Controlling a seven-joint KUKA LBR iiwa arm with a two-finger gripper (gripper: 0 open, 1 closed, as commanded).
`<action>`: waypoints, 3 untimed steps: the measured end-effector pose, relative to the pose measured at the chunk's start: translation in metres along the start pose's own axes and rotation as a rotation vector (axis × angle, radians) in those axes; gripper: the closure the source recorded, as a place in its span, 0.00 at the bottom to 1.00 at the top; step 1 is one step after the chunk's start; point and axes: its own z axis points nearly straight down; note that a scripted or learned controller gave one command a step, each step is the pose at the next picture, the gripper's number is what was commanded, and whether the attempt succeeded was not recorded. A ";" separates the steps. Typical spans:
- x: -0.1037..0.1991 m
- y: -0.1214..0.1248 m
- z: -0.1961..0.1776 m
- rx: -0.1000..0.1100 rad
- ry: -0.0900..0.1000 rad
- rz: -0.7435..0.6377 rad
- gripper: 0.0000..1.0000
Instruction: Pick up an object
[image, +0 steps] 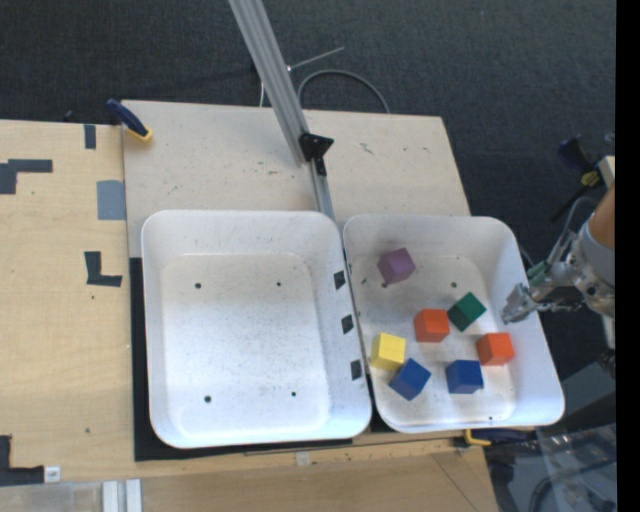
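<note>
Approach step: pincer (517, 303) at right bin's (520, 245) right rim, state cannot be told; next, descend over orange cube (495, 348).

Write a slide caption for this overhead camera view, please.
Pincer poised at the right bin's edge, seven coloured cubes inside; left bin alongside.

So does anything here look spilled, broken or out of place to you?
Nothing stands out. All seven blocks sit loose inside the right bin: purple, green, two orange, yellow and two blue. None has spilled over the rim. The gripper hangs at that bin's right edge.
</note>
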 end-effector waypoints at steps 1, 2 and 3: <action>0.000 0.000 -0.003 0.005 0.002 0.000 1.00; 0.064 0.010 -0.003 0.006 0.004 -0.006 1.00; 0.107 0.019 0.002 0.007 0.004 -0.004 1.00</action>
